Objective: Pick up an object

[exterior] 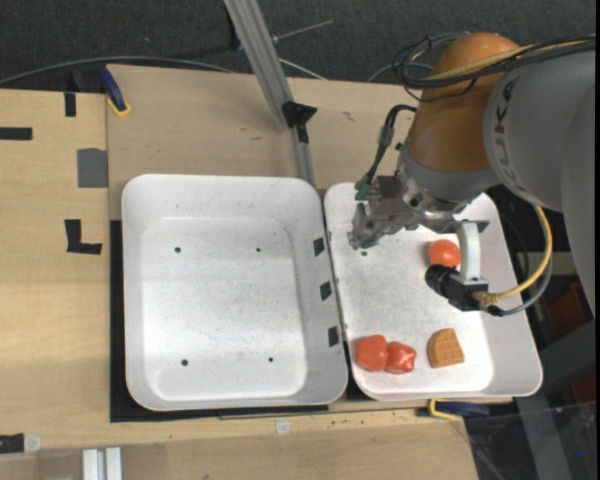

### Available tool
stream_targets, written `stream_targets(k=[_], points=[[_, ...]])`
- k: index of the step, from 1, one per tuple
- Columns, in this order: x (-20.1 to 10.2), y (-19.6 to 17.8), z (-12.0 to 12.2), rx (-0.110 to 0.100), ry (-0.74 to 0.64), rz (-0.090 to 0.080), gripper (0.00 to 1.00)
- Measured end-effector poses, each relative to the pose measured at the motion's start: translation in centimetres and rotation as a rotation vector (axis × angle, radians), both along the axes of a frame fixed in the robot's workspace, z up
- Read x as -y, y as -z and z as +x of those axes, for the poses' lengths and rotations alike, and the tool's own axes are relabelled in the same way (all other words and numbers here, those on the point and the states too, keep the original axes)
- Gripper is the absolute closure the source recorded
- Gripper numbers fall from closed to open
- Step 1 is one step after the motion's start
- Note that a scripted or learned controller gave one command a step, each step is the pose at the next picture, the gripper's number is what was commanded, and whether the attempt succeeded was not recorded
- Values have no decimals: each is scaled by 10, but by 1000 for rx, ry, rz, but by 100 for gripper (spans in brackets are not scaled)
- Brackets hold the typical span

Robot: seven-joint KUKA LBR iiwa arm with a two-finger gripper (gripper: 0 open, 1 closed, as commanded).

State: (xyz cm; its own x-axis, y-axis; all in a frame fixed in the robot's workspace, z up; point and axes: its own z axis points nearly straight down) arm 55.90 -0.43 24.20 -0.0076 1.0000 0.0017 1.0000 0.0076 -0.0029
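Two white bins sit side by side on a wooden table [210, 128]. The left bin [150, 298] is the bigger one in the picture. The right bin [380, 298] has some small things in it.

The grey arm [540, 108] with its orange band [460, 98] comes in from the upper right of the frame. Its tool [363, 232] hangs over the upper left part of the right bin, close to the edge where the two bins meet. The tool is small and dark here, and it is too hard to tell how it is set. Nothing can be seen in it.

Near the bottom of the right bin lie two red things [385, 354], touching each other. Just to their right is a tan block [445, 348] with a bumpy top. Higher up, near the right side of the bin, is an orange ball [443, 254], partly behind a black part of the arm.

A grey metal pole [265, 58] slants down from the top middle of the frame.
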Motion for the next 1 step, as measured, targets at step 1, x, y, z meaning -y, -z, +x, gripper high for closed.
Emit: stream_targets(k=[1], points=[[-51, 16, -7, -1, 1, -1, 100]])
